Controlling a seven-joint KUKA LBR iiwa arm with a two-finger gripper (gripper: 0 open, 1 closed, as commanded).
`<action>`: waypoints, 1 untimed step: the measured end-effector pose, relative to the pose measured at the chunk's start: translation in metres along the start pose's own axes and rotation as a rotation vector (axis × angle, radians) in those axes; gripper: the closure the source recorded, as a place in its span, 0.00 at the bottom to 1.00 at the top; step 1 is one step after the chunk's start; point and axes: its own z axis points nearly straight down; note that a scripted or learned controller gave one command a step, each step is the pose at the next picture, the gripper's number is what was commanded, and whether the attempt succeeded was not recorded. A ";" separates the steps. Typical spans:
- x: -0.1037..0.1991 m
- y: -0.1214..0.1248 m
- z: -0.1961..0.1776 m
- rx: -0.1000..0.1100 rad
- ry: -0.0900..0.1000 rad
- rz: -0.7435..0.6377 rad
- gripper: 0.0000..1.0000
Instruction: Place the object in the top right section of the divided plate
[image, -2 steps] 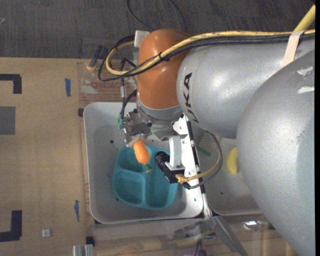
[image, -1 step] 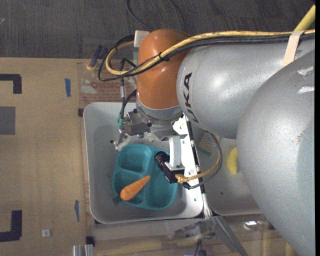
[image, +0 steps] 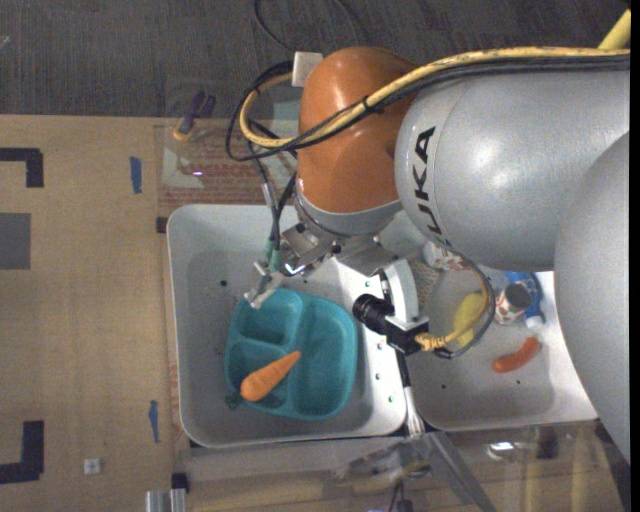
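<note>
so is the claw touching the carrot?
Apart. The camera view shows the claw at the teal plate's upper-left rim, with bare plate between it and the carrot.

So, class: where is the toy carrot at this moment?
The carrot lies on the teal divided plate in the left white bin, across the plate's lower-left part, below the gripper.

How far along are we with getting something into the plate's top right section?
Partly done at best: a carrot already lies in the teal plate, straddling the divider at its lower part. The pincer sits at the plate's upper left rim. A red item and others wait in the right bin. Placement is unconfirmed.
</note>
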 end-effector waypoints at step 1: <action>-0.025 0.016 0.028 -0.002 0.001 -0.686 0.00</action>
